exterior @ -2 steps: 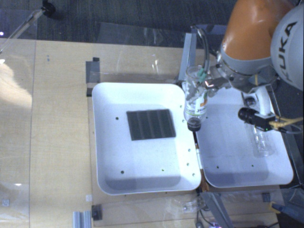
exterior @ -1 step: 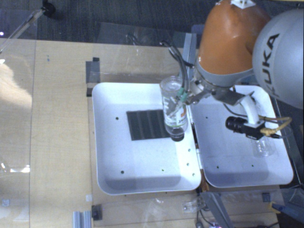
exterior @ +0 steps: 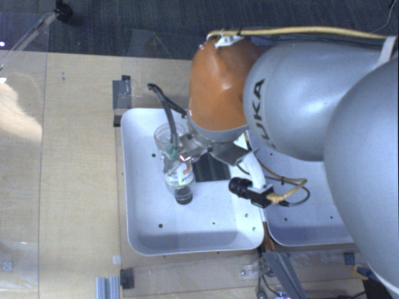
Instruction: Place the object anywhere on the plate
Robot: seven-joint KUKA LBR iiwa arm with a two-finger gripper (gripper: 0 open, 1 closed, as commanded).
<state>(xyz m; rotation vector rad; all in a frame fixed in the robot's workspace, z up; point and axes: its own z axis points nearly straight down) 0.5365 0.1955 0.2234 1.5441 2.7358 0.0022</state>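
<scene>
The floor at the top is dark grey carpet, with a black stand foot [exterior: 62, 10] on it. Below that is my pale wood tabletop [exterior: 56, 185]. It has 2 white bins side by side. I see the left bin [exterior: 187, 235] well. The right bin [exterior: 305, 229] is mostly under the big grey arm [exterior: 324, 111].

The end effector [exterior: 187, 151] is low over the left bin, under the orange band [exterior: 218, 86]. I cannot tell what it is doing, because the arm blocks my look.

A small clear bottle [exterior: 179, 179] with a dark cap lies in the left bin, right by the end effector. A clear cup shape [exterior: 165, 139] sits just beside it. I think the bottle is the object. I cannot pick out a plate for sure.

What could go wrong? The bottle is round and smooth, so it may slip or roll away. The clear cup is very close, so it may get bumped. A black cable [exterior: 165, 104] and a plug with yellow wire [exterior: 255, 193] hang near, and they could snag.
</scene>
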